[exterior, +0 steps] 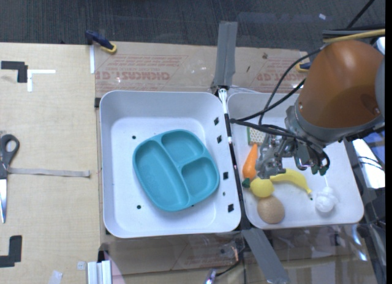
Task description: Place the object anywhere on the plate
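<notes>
On your far left, at nine o'clock, a pair of scissors (7,154) lies on the bench, well clear of the work. The left bin (110,172) holds the teal divided plate (176,169), three compartments, nothing on it yet, sitting slightly askew toward five o'clock.

Cross the divider into the right bin (349,206) and things get crowded. A carrot (250,161) stands nearly upright against the bin's nine o'clock wall, a lemon (262,187) touches its lower end, and a brown egg-shaped piece (271,210) sits just beside the lemon at six o'clock. A banana (293,180) lies just right of the lemon, and a small white lump (325,201) rests at four o'clock.

The gripper (273,159) hangs low between carrot and banana, but cables and metalwork clutter it; you cannot tell how wide it stands or whether it has anything.

Which piece is the target is unclear from here. Your risks: with carrot, lemon and banana so tightly packed, a closing grasp may catch two pieces or nudge one away. A round lemon could squirt out. If something is lifted, a weak pinch may drop it on the divider before the plate.
</notes>
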Motion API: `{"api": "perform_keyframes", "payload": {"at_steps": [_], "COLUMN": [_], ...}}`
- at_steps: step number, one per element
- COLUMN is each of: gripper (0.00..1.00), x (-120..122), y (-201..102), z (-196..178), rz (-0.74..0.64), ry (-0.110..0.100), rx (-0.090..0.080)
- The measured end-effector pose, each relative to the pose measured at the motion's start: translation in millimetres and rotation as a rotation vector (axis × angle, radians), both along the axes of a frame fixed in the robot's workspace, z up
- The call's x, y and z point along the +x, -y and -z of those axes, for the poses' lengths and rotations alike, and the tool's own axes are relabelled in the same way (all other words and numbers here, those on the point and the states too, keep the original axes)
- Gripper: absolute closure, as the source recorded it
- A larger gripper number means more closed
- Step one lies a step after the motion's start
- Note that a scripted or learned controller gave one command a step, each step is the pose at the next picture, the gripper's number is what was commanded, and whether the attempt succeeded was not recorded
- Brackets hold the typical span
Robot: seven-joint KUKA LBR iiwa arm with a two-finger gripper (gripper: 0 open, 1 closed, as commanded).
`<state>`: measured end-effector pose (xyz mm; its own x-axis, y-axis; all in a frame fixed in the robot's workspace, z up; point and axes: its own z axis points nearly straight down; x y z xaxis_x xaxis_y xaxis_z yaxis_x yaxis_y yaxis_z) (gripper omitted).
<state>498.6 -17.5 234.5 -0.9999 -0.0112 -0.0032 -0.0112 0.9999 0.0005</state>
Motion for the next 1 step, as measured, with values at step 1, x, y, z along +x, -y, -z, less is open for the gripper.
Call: {"api": "perform_keyframes", "payload": {"at_steps": [1], "gripper": [1.00], "x": [21.5], "y": [-35.4], "z": [-96.9], "rz": [-0.332], "ry": [0.006], "rx": [-0.001]}}
